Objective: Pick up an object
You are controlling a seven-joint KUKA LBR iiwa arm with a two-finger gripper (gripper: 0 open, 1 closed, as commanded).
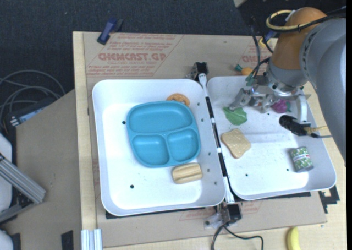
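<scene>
Step in hand, by my read: approach/descent, nothing lifted yet. Grey arm w/ orange band reaches in from the right, wrist bent down over the right white bin (pixel 324 180), its far half. Pincer (pixel 263 99) sits low just beside the green flat soft piece (pixel 236 115), a magenta small object (pixel 280 104) on its other side. Can't tell how the pincer is set; nothing seen in it. Next move prob. needs centring over one target, then closing. Tan bread-like slice (pixel 235 143) lies nearer the bin's middle.
</scene>
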